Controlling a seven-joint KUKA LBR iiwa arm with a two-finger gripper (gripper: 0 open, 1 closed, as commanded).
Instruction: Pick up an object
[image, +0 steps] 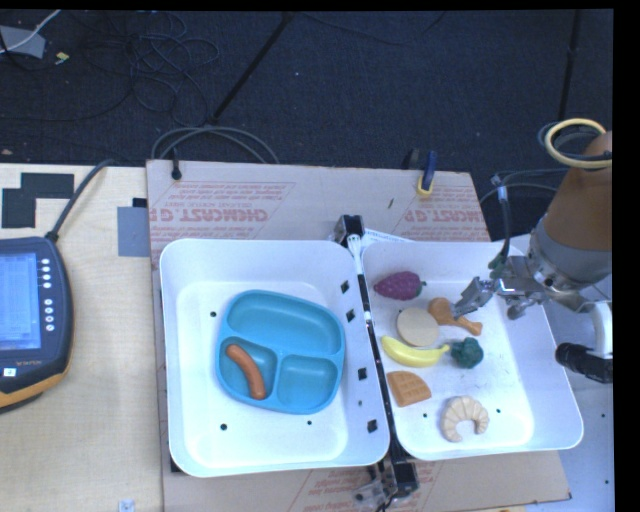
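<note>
The right bin (545, 425) holds several toy foods: a purple piece (399, 285), a drumstick (452, 314), a round beige disc (416, 326), a yellow banana (413, 352), a green broccoli piece (466, 351), an orange cracker (408, 387) and a pale croissant (464, 416). My gripper (496, 298) hovers above the bin's upper right part, just right of the drumstick. It stands open, with nothing between its fingers.
The left bin (190, 290) holds a blue divided plate (300, 325) with an orange sausage (246, 368) in its lower left compartment. A divider (365, 340) runs between the bins. A tablet-like pendant (25, 310) lies at the far left of the bench.
</note>
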